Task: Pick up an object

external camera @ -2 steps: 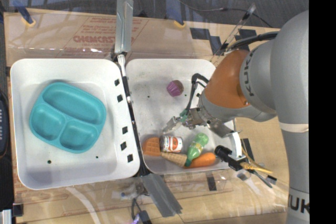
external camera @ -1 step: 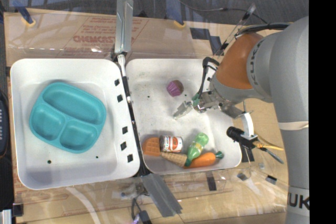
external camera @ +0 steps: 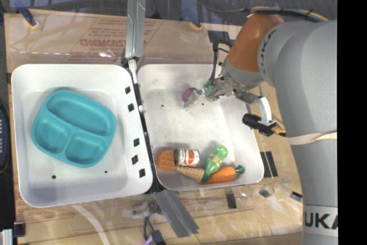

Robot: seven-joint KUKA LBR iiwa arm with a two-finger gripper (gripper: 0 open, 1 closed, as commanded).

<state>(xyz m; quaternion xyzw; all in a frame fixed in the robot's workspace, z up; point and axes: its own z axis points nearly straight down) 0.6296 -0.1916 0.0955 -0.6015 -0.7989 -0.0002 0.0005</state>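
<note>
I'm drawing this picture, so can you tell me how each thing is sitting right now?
Teal plate: lying flat in the left bin.
Purple piece: in the right bin, at the gripper.
Can: on its side.
Carrot: lying down by the near wall.
Green bottle: lying tilted against the carrot.
Waffle cone: lying down.
</note>
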